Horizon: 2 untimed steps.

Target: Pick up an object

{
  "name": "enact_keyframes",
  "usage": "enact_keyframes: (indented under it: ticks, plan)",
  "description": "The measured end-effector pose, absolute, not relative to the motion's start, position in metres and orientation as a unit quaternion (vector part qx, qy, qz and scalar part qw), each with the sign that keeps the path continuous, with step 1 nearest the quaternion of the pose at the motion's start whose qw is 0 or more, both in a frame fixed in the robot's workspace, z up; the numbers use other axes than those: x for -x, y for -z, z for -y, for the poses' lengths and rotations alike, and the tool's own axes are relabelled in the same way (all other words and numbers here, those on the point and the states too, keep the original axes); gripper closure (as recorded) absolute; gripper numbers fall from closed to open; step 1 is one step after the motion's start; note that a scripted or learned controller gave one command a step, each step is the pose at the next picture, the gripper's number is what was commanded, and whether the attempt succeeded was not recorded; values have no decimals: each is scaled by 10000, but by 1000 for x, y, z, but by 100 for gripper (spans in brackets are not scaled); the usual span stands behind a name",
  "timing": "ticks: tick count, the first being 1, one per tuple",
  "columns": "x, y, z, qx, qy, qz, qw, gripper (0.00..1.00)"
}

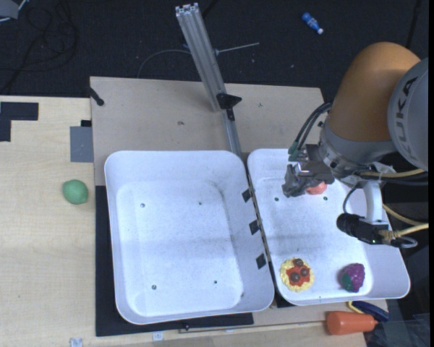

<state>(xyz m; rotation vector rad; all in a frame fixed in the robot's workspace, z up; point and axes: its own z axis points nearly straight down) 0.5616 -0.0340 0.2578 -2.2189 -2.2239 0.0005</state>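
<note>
Two bins: a left bin (173, 237) of speckled white plastic with rounded corners, and a right bin (390, 284) of the same make, touching along their inner rims.
Gripper: the gripper (301, 181) hangs low over the right bin at about 11 o'clock of its floor; whether its jaws are open or shut I cannot tell from where I stand.
Nearest object: a small orange-red piece (317, 188) lies just at the gripper's 3 o'clock, partly hidden.
Other objects: a round yellow-and-red toy (297, 274) at 7 o'clock of the bin floor, and a knobbly purple grape cluster (353, 276) at 5 o'clock.
Step in hand: my guess, reaching for the orange-red piece, nothing lifted yet.
Next move: centre over the piece, close firmly, lift straight.
</note>
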Motion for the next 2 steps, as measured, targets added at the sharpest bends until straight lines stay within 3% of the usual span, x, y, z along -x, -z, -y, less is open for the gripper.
enact_keyframes:
  ticks: [2]
  plan:
    - [-598,-231,-57,7065,-6,7077,3,100]
